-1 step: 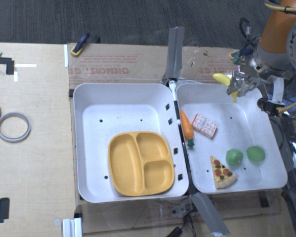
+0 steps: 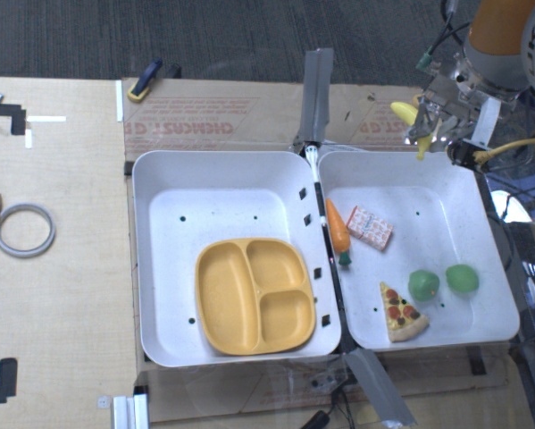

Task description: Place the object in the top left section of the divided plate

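Note:
A yellow divided plate [image 2: 201, 295] lies in the left bin [image 2: 160, 239], toward its front. It has one long section on its left and two smaller ones on its right, and nothing lies in them. My gripper [image 2: 430, 135] hangs high over the back rim of the right bin [image 2: 481, 231], far from the plate. It is shut on a yellow banana-like toy [image 2: 402, 112], which sticks out to the left of the fingers, with a yellow tip showing below them.
The right bin holds an orange carrot [image 2: 338, 228], a pink-and-white packet [image 2: 370, 227], two green balls [image 2: 423, 284] [image 2: 462, 279] and a pizza slice [image 2: 401, 314]. A tape roll [image 2: 21, 229] lies on the bench at left. A blue-and-yellow tool [image 2: 145, 79] lies behind the left bin.

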You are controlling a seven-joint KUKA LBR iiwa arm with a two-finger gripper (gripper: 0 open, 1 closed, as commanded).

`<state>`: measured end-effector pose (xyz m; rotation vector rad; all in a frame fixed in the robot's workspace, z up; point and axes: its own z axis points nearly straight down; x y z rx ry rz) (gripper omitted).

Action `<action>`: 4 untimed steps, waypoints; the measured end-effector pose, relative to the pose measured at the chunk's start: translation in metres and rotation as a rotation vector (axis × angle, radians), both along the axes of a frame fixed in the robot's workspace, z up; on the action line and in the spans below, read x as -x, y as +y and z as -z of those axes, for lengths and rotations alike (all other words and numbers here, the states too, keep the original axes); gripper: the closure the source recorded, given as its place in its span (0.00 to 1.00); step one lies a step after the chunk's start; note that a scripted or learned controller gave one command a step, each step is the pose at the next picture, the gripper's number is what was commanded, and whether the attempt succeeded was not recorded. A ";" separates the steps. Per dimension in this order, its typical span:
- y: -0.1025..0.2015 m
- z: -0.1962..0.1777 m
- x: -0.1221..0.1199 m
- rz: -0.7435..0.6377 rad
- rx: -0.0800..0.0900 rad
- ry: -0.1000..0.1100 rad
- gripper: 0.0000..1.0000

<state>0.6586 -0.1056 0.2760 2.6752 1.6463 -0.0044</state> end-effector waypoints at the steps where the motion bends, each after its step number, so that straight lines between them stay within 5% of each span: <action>1: 0.036 -0.057 0.000 0.319 0.001 0.001 1.00; 2: 0.081 0.010 0.016 0.825 0.001 0.001 1.00; 3: 0.079 0.002 0.016 0.830 0.003 0.003 1.00; 4: 0.023 -0.019 0.034 0.906 0.002 0.000 1.00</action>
